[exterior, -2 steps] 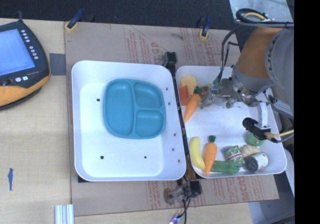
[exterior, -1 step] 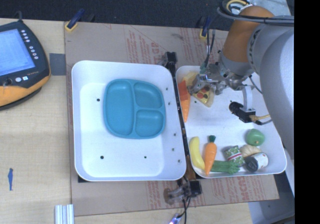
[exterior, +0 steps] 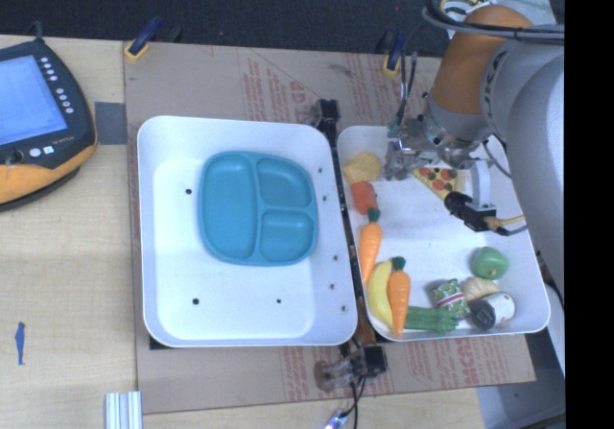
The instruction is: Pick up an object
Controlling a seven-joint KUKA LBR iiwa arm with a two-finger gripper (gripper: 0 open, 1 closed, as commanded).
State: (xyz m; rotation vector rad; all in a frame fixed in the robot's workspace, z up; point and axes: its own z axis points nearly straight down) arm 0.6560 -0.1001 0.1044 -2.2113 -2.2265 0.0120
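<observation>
Gripper (exterior: 408,160) is hovering at the right bin's (exterior: 427,226) far end — pizza slice (exterior: 439,178) lying just beside it, angling toward the arm — finger state impossible to tell.

Left bin (exterior: 153,226) holds a divided tray (exterior: 257,206) near its centre. Right bin (exterior: 523,254) is packed: two carrots (exterior: 369,247) along its left edge, a banana (exterior: 381,291) between them, a pizza slice (exterior: 437,178) near the far edge, an apple (exterior: 490,262) at the right edge, a can (exterior: 489,310) in the near-right corner. A handheld pendant (exterior: 34,125) sits at the bench's left edge.
</observation>
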